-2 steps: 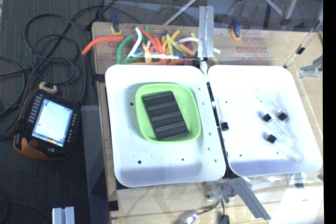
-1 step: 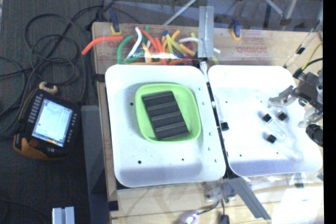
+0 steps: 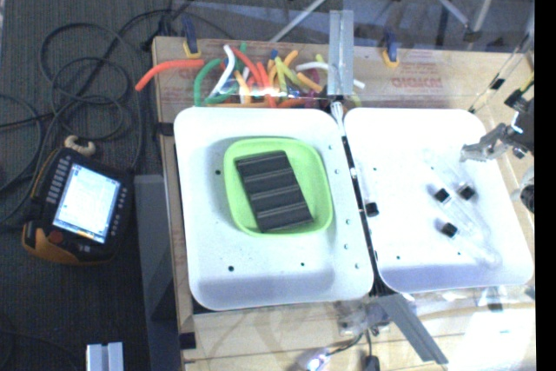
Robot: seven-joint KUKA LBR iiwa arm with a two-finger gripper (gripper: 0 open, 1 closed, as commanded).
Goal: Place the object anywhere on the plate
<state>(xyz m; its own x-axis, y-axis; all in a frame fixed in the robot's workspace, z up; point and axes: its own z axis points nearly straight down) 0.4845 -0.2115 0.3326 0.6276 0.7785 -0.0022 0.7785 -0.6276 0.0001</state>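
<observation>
A dark grey ridged block (image 3: 274, 191) lies flat on the light green plate (image 3: 320, 178), which sits in the left white bin (image 3: 200, 256). The block covers most of the plate's middle and runs slightly aslant. At the far right edge, over the right bin (image 3: 400, 256), part of my gripper (image 3: 488, 146) reaches in as a grey piece, well apart from the plate and the block. Nothing shows between its parts.
Three small black pieces (image 3: 449, 228) and a clear plastic item (image 3: 479, 244) lie in the right bin. Coloured tubes (image 3: 261, 78) are bundled behind the bins. A teach pendant (image 3: 80, 206) lies on the floor at the left.
</observation>
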